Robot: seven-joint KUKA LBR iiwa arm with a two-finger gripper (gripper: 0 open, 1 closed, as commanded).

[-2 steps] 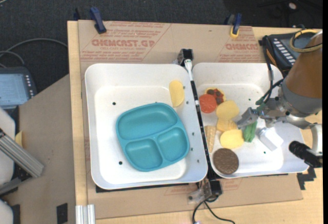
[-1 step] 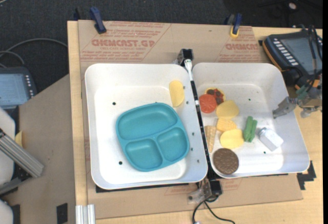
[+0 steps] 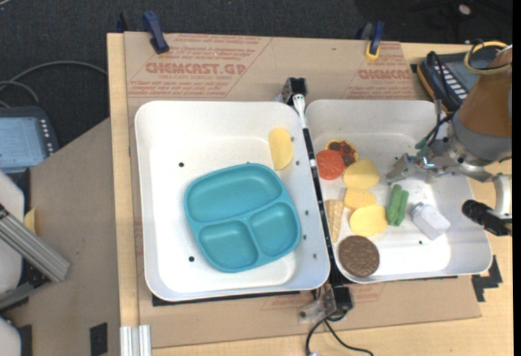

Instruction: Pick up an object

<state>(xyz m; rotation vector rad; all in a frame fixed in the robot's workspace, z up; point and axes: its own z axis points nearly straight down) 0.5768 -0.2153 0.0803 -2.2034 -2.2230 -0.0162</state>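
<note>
My gripper (image 3: 409, 166) hangs over the right bin (image 3: 383, 112), in its upper right part, below the grey arm with the orange band (image 3: 488, 106). It is just above and right of a green stick-shaped piece (image 3: 397, 205) and right of a pale yellow piece (image 3: 361, 175). Nothing shows as held in it. Around these lie a red tomato-like piece (image 3: 330, 164), two more yellow pieces (image 3: 368, 221), a brown disc (image 3: 358, 256) and a white-grey object (image 3: 429, 218).
The left bin (image 3: 155, 183) holds a teal divided plate (image 3: 242, 216) and a yellow oblong piece (image 3: 281, 147) by its right wall. A black divider clip (image 3: 295, 90) sits between the bins. A tan waffle piece (image 3: 334, 216) lies at the right bin's left wall.
</note>
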